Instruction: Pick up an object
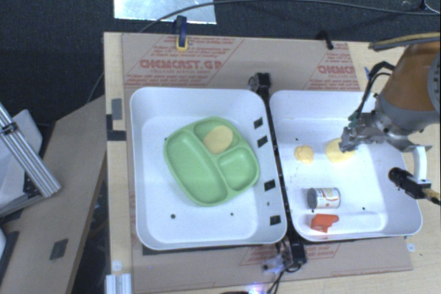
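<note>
1. Hanging low over the right bin [396, 220], the gripper [350, 140] is at the upper middle of that bin, and the arm [413, 89] comes in from the right side.
2. The nearest object is a pale yellow piece [337, 151]. It lies just under and a little to the left of the gripper tip, touching it or almost.
3. This piece looks roundish, with no clear long axis.
4. Whether the fingers are wide or narrow I cannot tell; the wrist hides them.
5. A second yellow piece [304, 153] lies further left, and a small can [324, 198] and an orange object [324, 221] lie near the front wall.
6. In my judgement, the coming move is a short descent onto the pale piece.
</note>
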Robot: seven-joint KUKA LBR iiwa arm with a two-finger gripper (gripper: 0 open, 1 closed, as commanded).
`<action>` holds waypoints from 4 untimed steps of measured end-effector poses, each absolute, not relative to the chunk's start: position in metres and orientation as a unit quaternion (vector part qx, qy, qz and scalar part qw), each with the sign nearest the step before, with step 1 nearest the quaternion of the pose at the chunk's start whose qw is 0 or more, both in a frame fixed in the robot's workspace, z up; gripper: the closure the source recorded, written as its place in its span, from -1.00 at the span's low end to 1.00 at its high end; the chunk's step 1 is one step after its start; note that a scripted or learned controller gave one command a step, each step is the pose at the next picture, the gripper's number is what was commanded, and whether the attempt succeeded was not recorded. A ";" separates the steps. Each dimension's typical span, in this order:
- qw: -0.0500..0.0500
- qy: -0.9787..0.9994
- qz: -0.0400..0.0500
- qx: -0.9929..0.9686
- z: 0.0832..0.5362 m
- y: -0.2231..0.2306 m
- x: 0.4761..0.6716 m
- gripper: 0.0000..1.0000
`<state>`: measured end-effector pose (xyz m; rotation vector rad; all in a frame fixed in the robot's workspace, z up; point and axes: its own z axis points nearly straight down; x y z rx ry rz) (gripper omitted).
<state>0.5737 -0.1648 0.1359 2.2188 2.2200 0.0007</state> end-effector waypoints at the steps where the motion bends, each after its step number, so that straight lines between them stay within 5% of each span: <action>1: 0.003 0.708 0.002 0.706 0.200 -0.167 0.574 1.00; 2: 0.002 0.709 0.001 0.706 0.225 -0.167 0.575 1.00; 4: 0.000 0.710 0.001 0.704 0.223 -0.067 0.579 1.00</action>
